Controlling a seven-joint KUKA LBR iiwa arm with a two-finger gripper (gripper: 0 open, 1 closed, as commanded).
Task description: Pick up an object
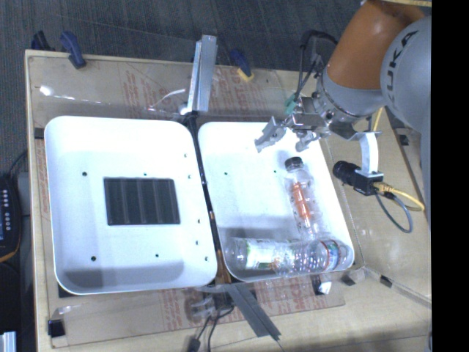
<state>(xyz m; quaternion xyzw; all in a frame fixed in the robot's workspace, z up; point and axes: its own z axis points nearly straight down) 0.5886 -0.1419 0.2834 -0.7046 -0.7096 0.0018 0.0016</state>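
Note:
My gripper (pixel 286 138) hangs over the far end of the right bin (pixel 234 167), open, with nothing between its fingers (pixel 267 136). Just in front of it lies a small clear bottle (pixel 302 196) with an orange label and a dark cap pointing toward the gripper. A larger clear bottle (pixel 287 255) lies on its side along the right bin's near wall. In the left bin (pixel 73 145) a flat dark ribbed rectangle (pixel 141 201) rests near the middle.
A metal post (pixel 201 75) rises behind the seam between the bins. Blue clamps (pixel 72 48) hold the bench's far edge. A black cable plug (pixel 355 176) and yellow cable hang to the right of the right bin.

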